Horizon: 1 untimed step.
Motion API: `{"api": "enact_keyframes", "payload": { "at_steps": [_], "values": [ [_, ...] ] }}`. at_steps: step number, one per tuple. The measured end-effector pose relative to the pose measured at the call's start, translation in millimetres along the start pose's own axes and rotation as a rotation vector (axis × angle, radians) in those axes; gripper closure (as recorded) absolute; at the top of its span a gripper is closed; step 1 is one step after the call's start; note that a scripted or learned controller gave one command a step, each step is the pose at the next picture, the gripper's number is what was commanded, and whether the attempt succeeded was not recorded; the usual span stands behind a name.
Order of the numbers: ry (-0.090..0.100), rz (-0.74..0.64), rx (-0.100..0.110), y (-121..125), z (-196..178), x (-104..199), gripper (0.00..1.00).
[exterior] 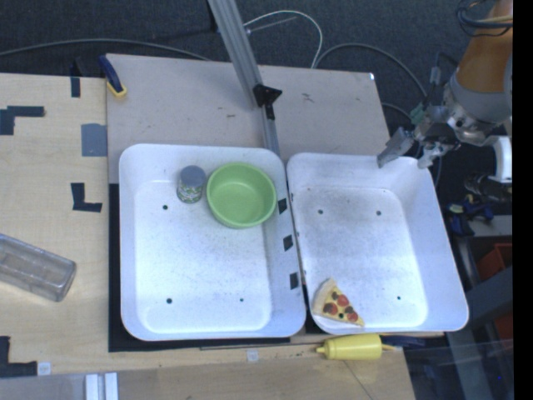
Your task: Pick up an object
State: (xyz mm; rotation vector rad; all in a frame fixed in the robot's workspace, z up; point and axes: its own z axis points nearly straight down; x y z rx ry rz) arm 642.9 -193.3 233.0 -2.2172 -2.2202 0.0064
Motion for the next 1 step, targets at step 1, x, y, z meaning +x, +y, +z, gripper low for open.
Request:
{"api": "enact_keyframes", "payload": {
  "at_steps": [1],
  "values": [
    [0.0, -0.001, 0.002, -5.0, 64.4, 0.8, 0.0]
  ]
}}
